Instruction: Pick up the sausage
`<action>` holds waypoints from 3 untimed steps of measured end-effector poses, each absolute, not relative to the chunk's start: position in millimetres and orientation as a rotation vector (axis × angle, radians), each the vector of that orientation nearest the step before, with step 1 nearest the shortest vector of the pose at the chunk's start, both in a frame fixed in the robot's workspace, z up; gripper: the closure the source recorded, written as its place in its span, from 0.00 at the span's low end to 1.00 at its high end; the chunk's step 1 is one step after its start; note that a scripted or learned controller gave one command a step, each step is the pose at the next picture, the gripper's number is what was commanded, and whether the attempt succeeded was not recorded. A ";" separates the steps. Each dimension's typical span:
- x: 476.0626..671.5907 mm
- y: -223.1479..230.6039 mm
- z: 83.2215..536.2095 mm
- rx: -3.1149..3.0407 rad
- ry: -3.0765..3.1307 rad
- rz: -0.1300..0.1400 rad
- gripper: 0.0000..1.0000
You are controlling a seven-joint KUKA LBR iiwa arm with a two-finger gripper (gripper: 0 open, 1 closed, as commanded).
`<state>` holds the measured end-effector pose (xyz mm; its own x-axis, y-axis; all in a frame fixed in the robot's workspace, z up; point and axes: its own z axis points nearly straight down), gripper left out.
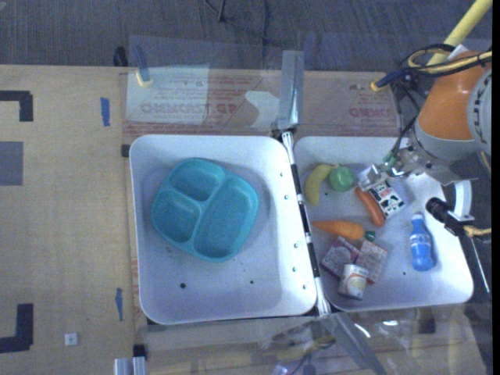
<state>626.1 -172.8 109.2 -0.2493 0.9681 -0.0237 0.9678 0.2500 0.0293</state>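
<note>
The sausage [369,206] is a short reddish-orange piece lying at a slant in the middle of the right bin [453,283]. My gripper [393,170] hangs just above and to the right of it, at the bin's back. A small white packet with red and black print [385,196] lies between the gripper and the sausage, touching the sausage's right side. Nothing can be seen held in the gripper.
Left of the sausage lie a yellow banana [316,184] and a green fruit [341,179]. An orange carrot [339,229], brown packets [356,256] and a small can [353,281] sit in front. A blue bottle [421,245] lies right. The left bin holds a teal divided plate [205,208].
</note>
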 end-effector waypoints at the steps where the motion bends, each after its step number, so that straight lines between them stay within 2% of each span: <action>1: 621.8 -171.4 101.6 1.911 2.466 0.005 0.00; 2: 614.6 -114.5 93.3 2.085 2.324 0.008 0.00; 3: 605.3 -125.2 93.3 2.026 2.383 0.009 0.00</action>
